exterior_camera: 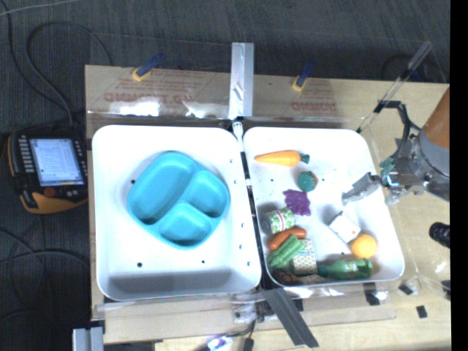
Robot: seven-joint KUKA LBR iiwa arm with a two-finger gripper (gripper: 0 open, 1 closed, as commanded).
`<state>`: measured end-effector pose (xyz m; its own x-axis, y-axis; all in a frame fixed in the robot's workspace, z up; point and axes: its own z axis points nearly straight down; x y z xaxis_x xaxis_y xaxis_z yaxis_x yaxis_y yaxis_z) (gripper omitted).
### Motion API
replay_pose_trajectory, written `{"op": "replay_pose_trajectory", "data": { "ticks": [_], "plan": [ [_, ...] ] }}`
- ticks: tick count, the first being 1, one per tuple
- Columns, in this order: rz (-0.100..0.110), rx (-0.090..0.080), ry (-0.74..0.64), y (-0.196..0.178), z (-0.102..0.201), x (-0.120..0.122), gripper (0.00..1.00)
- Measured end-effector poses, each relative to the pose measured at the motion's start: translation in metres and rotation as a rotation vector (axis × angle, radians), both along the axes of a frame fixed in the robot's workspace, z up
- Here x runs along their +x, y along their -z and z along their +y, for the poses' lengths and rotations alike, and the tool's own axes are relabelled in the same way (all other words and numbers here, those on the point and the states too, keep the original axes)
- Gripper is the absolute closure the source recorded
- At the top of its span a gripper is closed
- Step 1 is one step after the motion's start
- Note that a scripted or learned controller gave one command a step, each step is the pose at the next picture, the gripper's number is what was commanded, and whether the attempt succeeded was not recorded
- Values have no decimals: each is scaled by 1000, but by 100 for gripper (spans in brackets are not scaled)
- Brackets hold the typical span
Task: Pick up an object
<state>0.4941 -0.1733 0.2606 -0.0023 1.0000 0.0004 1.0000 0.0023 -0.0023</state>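
Since toy food crowds the right bin toward six o'clock, the gripper hovers at three o'clock; whether its claw is wide or narrow, I cannot tell.

A bright blue divided tray sits in the left white bin. The right white bin holds an orange carrot with a green top, purple grapes, an orange fruit and a dark green bottle. The worktop is tan.
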Motion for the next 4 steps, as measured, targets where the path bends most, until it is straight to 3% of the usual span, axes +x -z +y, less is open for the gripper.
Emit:
{"op": "replay_pose_trajectory", "data": {
  "ticks": [1,2,3,4],
  "plan": [
    [1,0,86,41,58,84,0],
    [4,-3,561,109,58,100,0],
    [7,-6,559,101,58,100,100],
    [1,-8,1152,53,96,124,100]
  ]
}}
